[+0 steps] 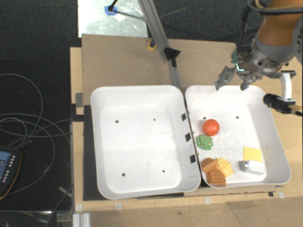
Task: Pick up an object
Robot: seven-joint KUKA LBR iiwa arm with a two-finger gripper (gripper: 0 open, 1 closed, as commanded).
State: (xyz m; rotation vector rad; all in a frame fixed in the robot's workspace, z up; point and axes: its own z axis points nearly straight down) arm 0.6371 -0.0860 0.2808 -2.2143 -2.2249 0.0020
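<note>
Pick not started: gripper (233, 82) spread open, nothing between its fingers, hanging over the far edge of the right bin (272, 126).
All objects lie untouched in the right bin: red ball (211, 126) near the middle, green piece (204, 142) just beside it toward the inner wall, orange waffle-like pieces (217, 169) at the near inner corner, yellow block (252, 153) and white-grey item (251, 167) by the near outer corner. Left: descend, grasp, lift. Left bin (137, 96) uninvolved.

The arm (279, 13) shows a broad orange band above a grey metal wrist, with dark cables looping beside it. Its pincer (233, 82) has two slim grey fingers (222, 81) under a boxy head with a small teal mark.
</note>
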